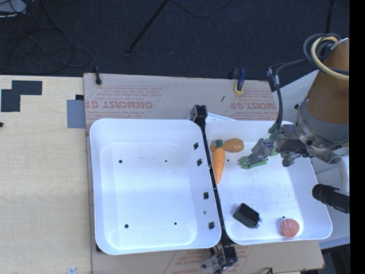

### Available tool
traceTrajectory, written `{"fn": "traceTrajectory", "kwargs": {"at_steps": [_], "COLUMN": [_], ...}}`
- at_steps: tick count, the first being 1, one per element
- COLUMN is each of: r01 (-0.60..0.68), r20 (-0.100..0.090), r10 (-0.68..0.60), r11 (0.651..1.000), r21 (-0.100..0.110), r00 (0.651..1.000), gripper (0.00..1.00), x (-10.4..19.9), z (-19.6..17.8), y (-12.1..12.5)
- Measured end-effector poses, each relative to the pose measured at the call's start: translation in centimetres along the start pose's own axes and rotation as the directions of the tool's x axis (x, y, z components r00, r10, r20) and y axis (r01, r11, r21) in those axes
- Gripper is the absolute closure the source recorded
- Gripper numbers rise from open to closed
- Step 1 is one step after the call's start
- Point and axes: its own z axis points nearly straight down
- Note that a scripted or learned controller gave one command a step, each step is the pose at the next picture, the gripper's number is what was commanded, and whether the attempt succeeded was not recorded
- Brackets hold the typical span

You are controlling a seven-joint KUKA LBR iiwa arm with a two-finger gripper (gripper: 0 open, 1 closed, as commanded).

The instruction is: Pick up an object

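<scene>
Over the right bin (319, 233), upper part: gripper (259, 153), grey, reaching in from the right, low above a green object (252, 162) on the bin floor. Spread of the tool: cannot be read from this angle.

Contents, right bin:
- green object, flat and elongated, directly under the tool; probable target.
- carrot (218, 163), lying lengthwise against the divider.
- orange oval piece (233, 145), just beside the carrot's top.
- black block (247, 215), lower middle, well apart.
- pink round piece (289, 228), lower right corner.

Left bin (100, 153): white, shallow.

Handling note: the green object sits low and thin; a good grasp likely needs a straight descent close to the floor, closing across its narrow width, then a vertical lift clear of the oval piece nearby.
</scene>
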Motion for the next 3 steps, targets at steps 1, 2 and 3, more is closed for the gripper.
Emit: {"fn": "traceTrajectory", "kwargs": {"at_steps": [1, 2, 3], "r01": [0.004, 0.002, -0.006], "r20": [-0.001, 0.001, 0.004], "r10": [-0.004, -0.002, 0.006], "r11": [1.0, 1.0, 1.0], "r21": [0.02, 0.005, 0.005], "r00": [1.0, 1.0, 1.0], "gripper": [0.0, 0.0, 0.0], "x": [9.8, 15.0, 13.7], "z": [10.3, 6.0, 7.9], "y": [-2.5, -2.2, 6.3]}}
